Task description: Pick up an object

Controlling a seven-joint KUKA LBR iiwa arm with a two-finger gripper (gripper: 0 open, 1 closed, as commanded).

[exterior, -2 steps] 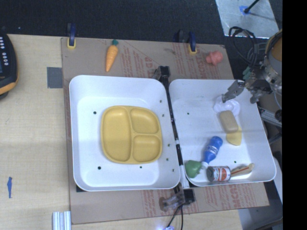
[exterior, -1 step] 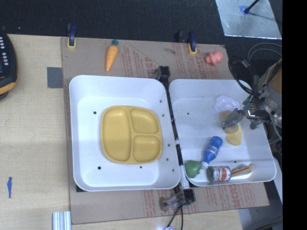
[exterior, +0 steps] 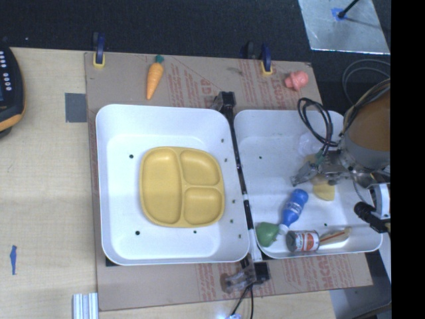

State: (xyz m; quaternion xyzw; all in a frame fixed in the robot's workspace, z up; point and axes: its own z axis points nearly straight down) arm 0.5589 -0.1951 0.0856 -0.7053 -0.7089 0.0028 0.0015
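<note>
My gripper is low in the right bin, near its right wall, under the grey wrist and black cables. A pale yellow object lies right beneath it, partly covered by it; whether they touch is unclear. A blue and white bottle lies slanted just to the lower left. A green object sits at the bin's front left corner. Beside it lie a small can and a tan stick-like item.
The left bin holds a yellow divided plate. On the bench behind the bins lie a toy carrot and a pink object. A dark device sits at the far left edge.
</note>
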